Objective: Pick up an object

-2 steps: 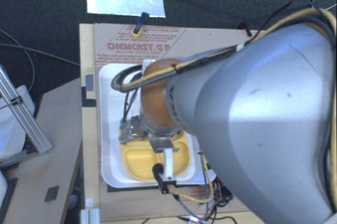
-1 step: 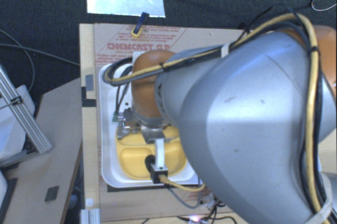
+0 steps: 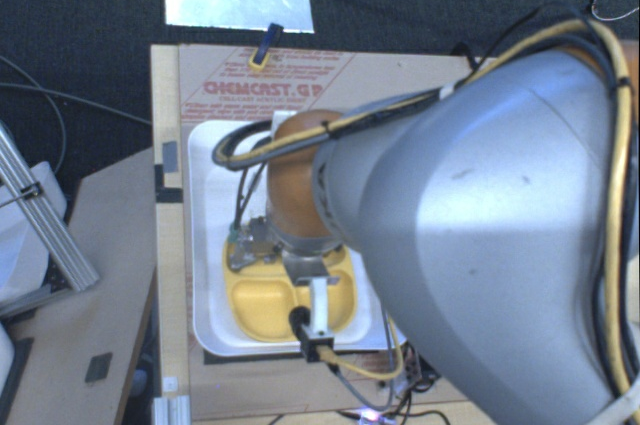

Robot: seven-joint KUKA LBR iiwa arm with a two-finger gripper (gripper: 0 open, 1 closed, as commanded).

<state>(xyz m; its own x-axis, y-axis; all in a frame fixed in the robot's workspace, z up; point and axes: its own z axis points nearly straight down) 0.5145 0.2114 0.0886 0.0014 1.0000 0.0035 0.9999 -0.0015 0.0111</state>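
Where arm (image 3: 480, 213) fills bin (image 3: 205, 243), margins tight.

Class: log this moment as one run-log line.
arm: over white bin | end effector: low above yellow object | grasp: not visible

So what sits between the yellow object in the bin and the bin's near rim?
Bare white bin floor, seen in the camera view: the yellow object stops short of the white bin's near rim, with a black cable connector overhanging that strip.

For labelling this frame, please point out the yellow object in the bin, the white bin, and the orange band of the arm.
yellow object (image 3: 262, 305), camera view, its bare left half.
white bin (image 3: 203, 213), camera view, left rim.
orange band (image 3: 292, 193), camera view, its front face.
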